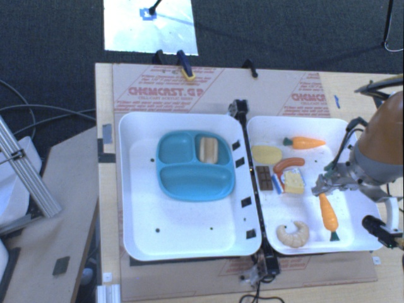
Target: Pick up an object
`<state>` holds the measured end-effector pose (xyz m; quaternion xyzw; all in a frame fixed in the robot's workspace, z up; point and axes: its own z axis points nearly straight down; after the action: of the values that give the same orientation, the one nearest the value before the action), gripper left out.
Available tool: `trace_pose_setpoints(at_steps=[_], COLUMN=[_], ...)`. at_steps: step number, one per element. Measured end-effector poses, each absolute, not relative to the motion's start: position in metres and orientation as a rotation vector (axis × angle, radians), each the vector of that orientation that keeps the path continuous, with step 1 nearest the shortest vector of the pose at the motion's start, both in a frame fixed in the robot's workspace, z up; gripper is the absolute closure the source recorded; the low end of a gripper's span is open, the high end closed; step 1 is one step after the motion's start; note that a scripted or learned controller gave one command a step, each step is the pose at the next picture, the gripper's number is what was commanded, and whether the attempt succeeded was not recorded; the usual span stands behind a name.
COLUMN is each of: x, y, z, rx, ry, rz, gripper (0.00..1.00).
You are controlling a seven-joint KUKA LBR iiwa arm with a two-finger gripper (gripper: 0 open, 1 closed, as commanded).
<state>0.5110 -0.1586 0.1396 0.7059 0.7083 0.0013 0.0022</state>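
Worktop (158, 84): flat board with red printed lettering, bearing two shallow white bins side by side.
Left bin (136, 232): smooth white plastic with rounded corners; holds a teal tray.
Teal tray (189, 182): matte plastic, rounded, divided into compartments; a tan ridged bread piece (208, 149) sits in its upper right compartment.
Right bin (268, 125): same white plastic, holding small toy foods.
Upper carrot (305, 143): glossy orange, tapered, lying crosswise near the bin's far side.
Lower carrot (328, 213): glossy orange cone with a dark green tip, lying lengthwise just below the hand.
Other foods: a pale yellow oval (266, 154), a red sausage (289, 164), a brown chocolate bar (264, 177), a yellow cheese wedge (293, 182), a beige curled croissant (293, 233).
Hand (325, 185): grey metal, low over the right bin just above the lower carrot's blunt end; whether it is open or closed, I cannot tell.
Arm (382, 141): rounded, with an orange band, reaching in from the right.
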Motion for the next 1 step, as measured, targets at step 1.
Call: trace_pose_setpoints(at_steps=[1], x=[0.5090], y=[-0.1690], z=[0.1917], rx=[2.215], ry=[2.220], rz=[0.004], gripper=[1.00])
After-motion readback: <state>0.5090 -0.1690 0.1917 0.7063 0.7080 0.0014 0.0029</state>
